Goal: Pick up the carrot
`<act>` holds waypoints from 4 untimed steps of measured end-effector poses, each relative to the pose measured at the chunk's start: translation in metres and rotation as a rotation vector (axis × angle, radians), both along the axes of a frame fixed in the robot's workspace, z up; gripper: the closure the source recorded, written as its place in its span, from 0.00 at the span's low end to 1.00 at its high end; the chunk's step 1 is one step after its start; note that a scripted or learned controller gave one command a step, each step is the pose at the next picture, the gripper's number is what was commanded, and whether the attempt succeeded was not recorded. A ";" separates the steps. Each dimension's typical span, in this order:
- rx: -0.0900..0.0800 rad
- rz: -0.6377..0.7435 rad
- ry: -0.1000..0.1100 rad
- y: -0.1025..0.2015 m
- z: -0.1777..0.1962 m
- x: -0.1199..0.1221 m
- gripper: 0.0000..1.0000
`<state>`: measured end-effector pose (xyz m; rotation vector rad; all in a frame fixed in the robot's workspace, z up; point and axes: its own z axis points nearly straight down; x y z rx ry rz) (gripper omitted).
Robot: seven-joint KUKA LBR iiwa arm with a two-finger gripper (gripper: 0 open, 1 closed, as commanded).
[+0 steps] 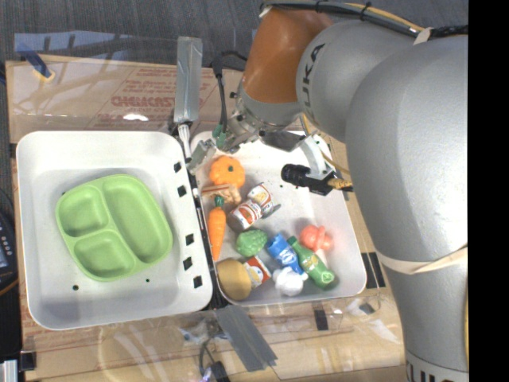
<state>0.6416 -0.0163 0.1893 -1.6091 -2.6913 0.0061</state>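
Orange and slim, the carrot (216, 231) lies along the left wall of the right bin (350, 245), its green top pointing toward the far edge of the bench, its tip toward the near edge. It is hemmed in: a small pumpkin (226, 172) sits just beyond its top, a tin can (253, 207) lies just to its right, and a potato (233, 278) rests near its tip, with a broccoli piece (253, 242) close by. That crowding is probably the main risk; a descent slightly off line could close on the can or pumpkin instead, or jam against the bin wall, since the carrot lies so close to it. The gripper (231, 136) hovers over the bin's far left corner, beyond the pumpkin and apart from the carrot. How wide its fingers stand I cannot tell, as the wrist hides them. The green plate (115, 226) sits in the left bin (32, 165).
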 end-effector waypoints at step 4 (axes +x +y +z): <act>0.001 0.128 -0.001 -0.091 -0.097 0.012 0.00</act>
